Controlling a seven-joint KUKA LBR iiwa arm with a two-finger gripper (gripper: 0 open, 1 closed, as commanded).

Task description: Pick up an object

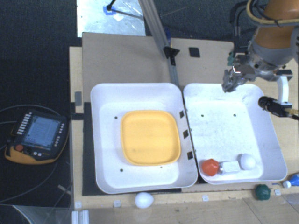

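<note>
The dark two-finger tool (230, 85) hangs at the end of the grey arm with its orange band (275, 20), reaching in from the right and poised over the far rim of the right-hand shallow white bin (233, 120); whether it is apart or together I cannot tell, as the tip is a small dark blur, and nothing can be seen held there. The things it could pick up lie well apart from it, along the near edge of the same bin: a round orange-red ball (210, 167) in the near-left corner, just beside it a small white rectangular block (229, 167), and touching the block's other end a white egg-shaped object (247, 161). The middle of this bin's floor is bare apart from faint specks. The left-hand shallow white bin (105, 125) holds a square yellow plastic plate with rounded corners (151, 137), lying flat near its centre. In front of the bins, on the tan surface (205, 64), a second white egg-shaped object (144, 200) rests near the left bin's front edge, and a dark green ball (262, 192) sits near the right bin's near-right corner. Off the surface to the left, a grey and orange handheld control pendant (36, 139) lies on the dark floor.
</note>
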